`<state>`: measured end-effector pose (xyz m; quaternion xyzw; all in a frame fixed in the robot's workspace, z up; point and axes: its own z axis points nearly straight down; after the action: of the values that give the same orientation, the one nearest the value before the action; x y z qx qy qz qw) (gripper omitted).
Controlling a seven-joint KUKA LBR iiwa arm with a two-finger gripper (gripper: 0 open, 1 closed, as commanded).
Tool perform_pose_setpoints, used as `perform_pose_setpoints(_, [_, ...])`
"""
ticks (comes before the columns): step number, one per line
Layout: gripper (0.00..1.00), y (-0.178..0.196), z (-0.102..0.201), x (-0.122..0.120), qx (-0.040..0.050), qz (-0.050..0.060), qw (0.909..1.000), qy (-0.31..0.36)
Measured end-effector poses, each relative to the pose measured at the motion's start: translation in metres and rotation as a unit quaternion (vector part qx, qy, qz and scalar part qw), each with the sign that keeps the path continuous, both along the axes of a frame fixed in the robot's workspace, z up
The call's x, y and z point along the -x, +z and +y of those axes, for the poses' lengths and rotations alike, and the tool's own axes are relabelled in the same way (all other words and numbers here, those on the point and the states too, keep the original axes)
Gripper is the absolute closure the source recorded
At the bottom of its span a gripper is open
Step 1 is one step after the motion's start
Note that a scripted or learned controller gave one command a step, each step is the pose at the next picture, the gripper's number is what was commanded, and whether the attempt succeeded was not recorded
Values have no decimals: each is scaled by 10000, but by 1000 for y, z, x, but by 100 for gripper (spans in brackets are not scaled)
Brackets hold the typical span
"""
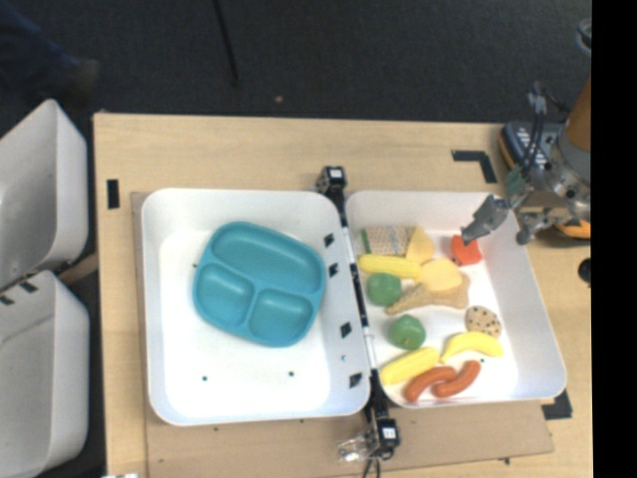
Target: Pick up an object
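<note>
Centrally, pale wooden surface point(249, 147) on dark floor, bearing two shallow white bins: left bin point(159, 366), right bin point(528, 317). Grey pincer point(503, 217) above right bin; open or closed, cannot tell.

No text, label, brand, number or sign is being shown legibly anywhere in the camera view. A patterned greenish packet point(386, 239) is being seen in the right bin point(532, 312), well to the left of the gripper point(503, 217), but whatever is printed on it is being blurred beyond reading. Small black markers point(112, 193) are being seen on the bench point(249, 147), far to the left of the gripper, and no characters are being made out on them.
</note>
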<state>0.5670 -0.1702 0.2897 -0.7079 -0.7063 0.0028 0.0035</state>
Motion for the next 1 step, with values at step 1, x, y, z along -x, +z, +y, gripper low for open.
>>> perform_pose_setpoints(1, [0, 5, 0, -2, 6, -50, 10000, 13])
